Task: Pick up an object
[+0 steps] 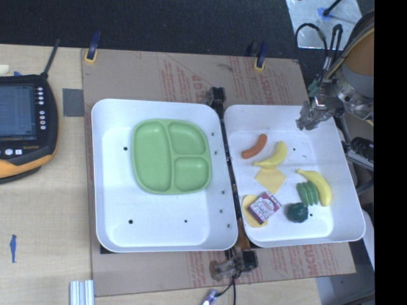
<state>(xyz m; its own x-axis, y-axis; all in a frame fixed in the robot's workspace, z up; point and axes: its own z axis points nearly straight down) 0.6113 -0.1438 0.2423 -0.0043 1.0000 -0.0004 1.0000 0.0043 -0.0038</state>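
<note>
Nearest the camera, at the front of the right-hand shallow white bin, a small maroon-and-white snack packet lies partly over a round yellow disc, with a dark green broccoli-like lump just beside them to the right. A little further back sit a ribbed green pickle-shaped piece touching a curved yellow toy banana, and a flat pale-yellow cheese-like slice. Beyond that come a second, smaller yellow banana and an orange-red toy sausage — the two items closest to the tool.

In the left-hand white bin rests a pale green plastic plate with three compartments, well apart from the toys.

At the far right corner of the right bin hangs the grey two-finger gripper, above bare bin floor. Its tips are too small and dark to read, so whether it is spread or closed I cannot tell; nothing is visibly between them.

The relation that matters: every candidate lies toward the camera and to the left of the gripper. The smaller banana is the nearest, its long axis running diagonally from lower left to upper right, so a grasp across its narrow width would probably suit best.
</note>
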